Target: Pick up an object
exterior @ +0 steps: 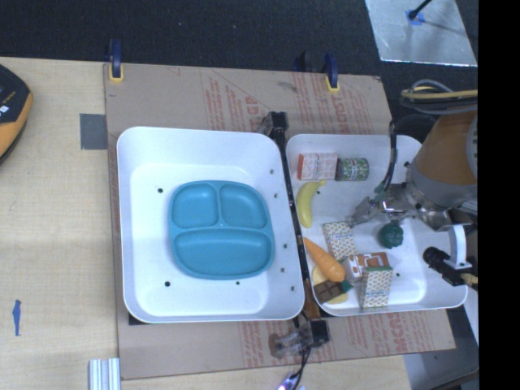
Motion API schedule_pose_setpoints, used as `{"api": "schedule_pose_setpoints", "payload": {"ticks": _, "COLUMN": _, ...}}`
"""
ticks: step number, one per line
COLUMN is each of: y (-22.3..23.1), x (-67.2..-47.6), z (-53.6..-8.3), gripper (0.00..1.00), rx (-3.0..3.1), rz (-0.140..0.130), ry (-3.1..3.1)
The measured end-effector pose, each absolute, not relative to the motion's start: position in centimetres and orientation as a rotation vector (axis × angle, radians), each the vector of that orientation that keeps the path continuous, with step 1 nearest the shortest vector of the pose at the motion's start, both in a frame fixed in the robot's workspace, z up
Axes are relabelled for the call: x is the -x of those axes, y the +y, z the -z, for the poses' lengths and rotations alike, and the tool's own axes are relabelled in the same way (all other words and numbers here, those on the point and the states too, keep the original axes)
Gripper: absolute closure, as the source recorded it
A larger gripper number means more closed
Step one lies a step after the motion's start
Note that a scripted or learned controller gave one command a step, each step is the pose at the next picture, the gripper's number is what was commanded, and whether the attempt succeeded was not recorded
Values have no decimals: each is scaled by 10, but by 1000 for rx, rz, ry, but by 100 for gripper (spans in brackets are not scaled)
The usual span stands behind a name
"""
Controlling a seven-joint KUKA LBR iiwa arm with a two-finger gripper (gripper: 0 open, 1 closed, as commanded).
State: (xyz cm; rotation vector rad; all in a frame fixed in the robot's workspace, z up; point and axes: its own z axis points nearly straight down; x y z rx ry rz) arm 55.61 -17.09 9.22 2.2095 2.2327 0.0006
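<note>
My gripper [375,207] hangs over the middle of the right bin [439,299], reaching in from the right. A dark green ball [392,235] lies just below and to the right of it, apart from it. A patterned packet [339,238] sits below and to the left of it. Further left are a yellow banana [305,203] and an orange carrot [323,258]. At the back of the bin stand a red and white box [317,166] and a green can [353,169]. Near the front lie a brown and white box [368,263] and a green patterned box [375,288].
The left bin [138,218] holds a blue divided plate [221,228]. A black part of the arm [445,265] juts over the right bin's right side. Cables [431,94] lie behind the arm. An orange and black device [10,108] sits at the far left.
</note>
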Motion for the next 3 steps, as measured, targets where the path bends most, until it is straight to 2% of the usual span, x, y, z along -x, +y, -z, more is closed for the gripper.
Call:
{"api": "schedule_pose_setpoints", "payload": {"ticks": 1, "y": -213, "x": -626, "z": -93, "gripper": 0, "rx": -2210, "rz": -2, "ry": 2224}}
{"api": "schedule_pose_setpoints", "payload": {"ticks": 2, "y": -200, "x": -563, "z": -91, "gripper": 0, "rx": -2223, "rz": 8, "ry": 2231}}
{"api": "schedule_pose_setpoints", "payload": {"ticks": 3, "y": -186, "x": -526, "z": -91, "gripper": 0, "rx": -2222, "rz": 7, "ry": 2231}}
